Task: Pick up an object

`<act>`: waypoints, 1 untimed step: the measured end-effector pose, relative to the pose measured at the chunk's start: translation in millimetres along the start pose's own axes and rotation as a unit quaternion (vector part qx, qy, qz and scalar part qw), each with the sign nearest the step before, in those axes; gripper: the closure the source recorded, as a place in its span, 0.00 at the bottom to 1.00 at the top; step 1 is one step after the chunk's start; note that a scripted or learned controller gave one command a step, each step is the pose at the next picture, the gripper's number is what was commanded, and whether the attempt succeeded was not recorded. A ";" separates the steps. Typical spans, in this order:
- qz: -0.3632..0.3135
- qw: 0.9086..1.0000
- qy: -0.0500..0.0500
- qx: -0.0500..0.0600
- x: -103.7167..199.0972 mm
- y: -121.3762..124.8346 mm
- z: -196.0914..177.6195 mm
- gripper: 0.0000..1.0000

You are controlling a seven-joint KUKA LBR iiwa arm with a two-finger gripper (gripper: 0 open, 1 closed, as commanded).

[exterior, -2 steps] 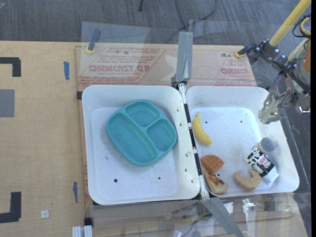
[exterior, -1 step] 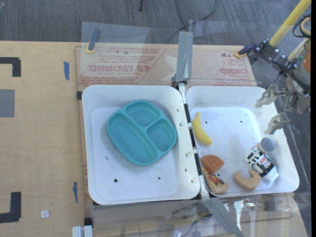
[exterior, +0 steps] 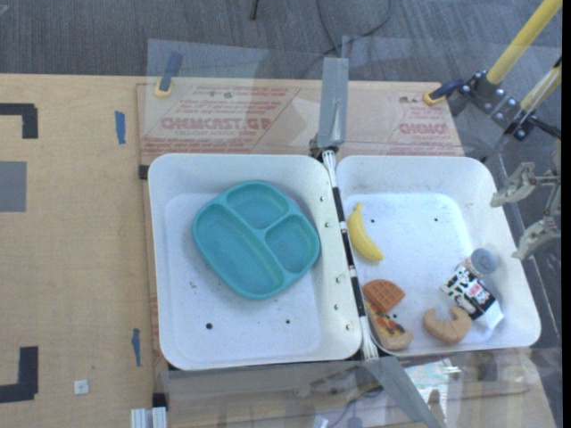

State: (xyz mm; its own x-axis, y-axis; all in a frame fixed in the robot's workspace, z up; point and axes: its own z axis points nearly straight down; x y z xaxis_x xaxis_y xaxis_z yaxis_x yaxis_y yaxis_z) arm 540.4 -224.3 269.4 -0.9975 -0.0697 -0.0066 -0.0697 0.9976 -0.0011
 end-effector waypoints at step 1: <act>-0.037 0.999 0.001 -0.001 -3.1 86.0 157.3 0.00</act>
